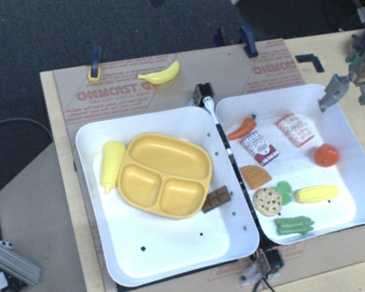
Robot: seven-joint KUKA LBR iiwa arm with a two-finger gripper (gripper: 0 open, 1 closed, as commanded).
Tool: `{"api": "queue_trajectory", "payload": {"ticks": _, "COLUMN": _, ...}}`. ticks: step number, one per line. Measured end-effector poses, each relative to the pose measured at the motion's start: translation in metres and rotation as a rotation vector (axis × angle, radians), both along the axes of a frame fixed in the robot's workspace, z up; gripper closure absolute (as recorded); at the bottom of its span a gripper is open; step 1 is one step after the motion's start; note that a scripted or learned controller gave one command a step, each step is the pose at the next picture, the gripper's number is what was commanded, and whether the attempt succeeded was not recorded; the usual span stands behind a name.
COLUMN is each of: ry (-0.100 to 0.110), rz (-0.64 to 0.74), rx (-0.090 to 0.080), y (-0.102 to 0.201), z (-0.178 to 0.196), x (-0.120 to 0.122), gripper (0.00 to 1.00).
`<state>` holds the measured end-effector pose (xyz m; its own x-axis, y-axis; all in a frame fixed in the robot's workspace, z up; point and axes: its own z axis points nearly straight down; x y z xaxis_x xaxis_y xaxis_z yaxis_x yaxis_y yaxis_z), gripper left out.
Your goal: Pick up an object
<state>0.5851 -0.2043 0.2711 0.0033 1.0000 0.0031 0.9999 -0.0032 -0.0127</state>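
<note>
1. Nearest the camera, at the right bin's point(363, 167) front, lay a green piece point(294, 225), a cookie point(267, 200) and a corn cob point(316, 193). These sat close together, so I judged a grab there could catch two at once or push one aside.

2. Behind them were a tomato point(326, 154), a bread slice point(255, 176), two small packets point(260, 147) and a red pepper point(240, 128). The round tomato seemed likely to roll away from closing fingers.

3. In the left bin point(100, 211), a yellow tray point(164, 174) lay with a yellow bottle point(111, 165) against its left side and a chocolate bar point(216, 199) touching its front right edge. The tray looked too wide and flat for me to grip well.

4. My gripper point(349, 85) hung at the right bin's far right corner, fingers spread apart, holding nothing. It was well apart from every object. Descending from there, it could strike the bin's rim.

5. Both bins rested on a brown board point(67, 161) printed with red lettering, held by blue clamps point(94, 65) at the back. A banana point(161, 75) lay on the board behind the left bin.

6. Beyond was dark carpet point(46, 33), with cables at the left.
</note>
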Motion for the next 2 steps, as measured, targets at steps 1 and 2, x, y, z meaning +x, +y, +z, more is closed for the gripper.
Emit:
{"api": "queue_trajectory", "payload": {"ticks": 1, "ry": -0.012, "rz": 0.003, "rx": -0.003, "y": 0.001, "z": 0.007, "x": 0.002, "gripper": 0.0}}
{"api": "queue_trajectory", "payload": {"ticks": 2, "ry": -0.006, "rz": 0.004, "rx": -0.001, "y": 0.008, "z": -0.051, "x": -0.005, "gripper": 0.0}}
